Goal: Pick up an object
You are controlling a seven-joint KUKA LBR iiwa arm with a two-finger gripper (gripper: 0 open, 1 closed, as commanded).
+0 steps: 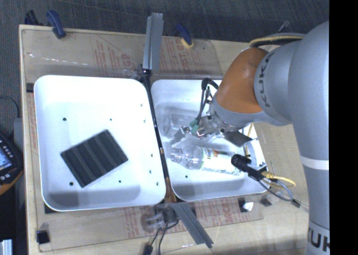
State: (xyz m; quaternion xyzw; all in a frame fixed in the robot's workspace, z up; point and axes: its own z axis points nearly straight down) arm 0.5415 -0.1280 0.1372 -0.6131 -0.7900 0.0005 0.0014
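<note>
gripper (193, 129) low in right bin (168, 184) | fingers' state: cannot tell | clear bottle (204, 157) just below toward front edge, long axis left-right

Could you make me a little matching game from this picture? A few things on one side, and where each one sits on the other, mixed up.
Things:
1. dark ribbed slab
2. clear plastic bottle
3. orange band
4. blue clamps

Places:
A. on the robot arm, above the right-hand bin
B. lying in the left-hand bin
C. at the far edge of the bench
D. lying in the right-hand bin, near the pincer

Pairs: 1-B, 2-D, 3-A, 4-C
</note>
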